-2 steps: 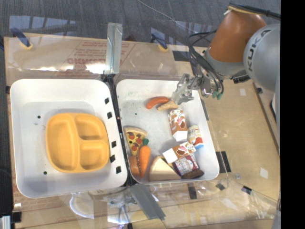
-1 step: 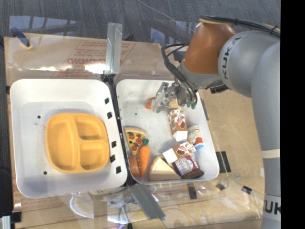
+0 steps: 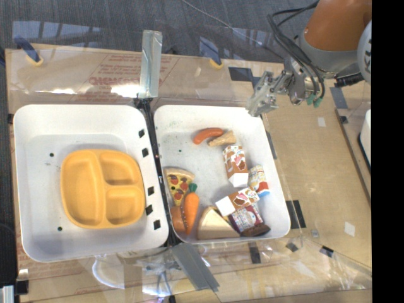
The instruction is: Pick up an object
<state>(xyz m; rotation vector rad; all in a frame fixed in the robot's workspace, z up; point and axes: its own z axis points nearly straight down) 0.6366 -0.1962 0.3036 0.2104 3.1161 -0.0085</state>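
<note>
Gripper (image 3: 257, 105) hangs over the far right corner of the right bin (image 3: 273, 149), just at the rim, nothing in it; from this angle I cannot tell whether the claw is spread or pressed together. Step in hand, as I judge it: approach, no object yet chosen or touched. Candidates all lie in the right bin: a sausage (image 3: 207, 134) touching a small tan wedge (image 3: 223, 140) nearest the gripper; a brown-and-white carton (image 3: 235, 163) below them; a small can (image 3: 258, 180) just beside it toward the right wall; then the crowded near edge, with a pizza slice (image 3: 178, 183), a carrot (image 3: 190, 208), a cheese wedge (image 3: 213, 223) and a dark packet (image 3: 247, 219) touching or overlapping. Left bin (image 3: 35, 122) holds a yellow divided plate (image 3: 101, 187), well apart from the arm. The next move calls for a short travel inward and a straight descent; the sausage-and-wedge pair is closest but the two touch, so the claw would need to straddle one cleanly; the carton stands freer and looks the safer target. The near-edge pile looks risky: a claw coming down there may nudge neighbours. Writing: red print on the cardboard sheet (image 3: 117, 68) behind the left bin, too faint to read; carton and can bear coloured labels, lettering too small to make out.
</note>
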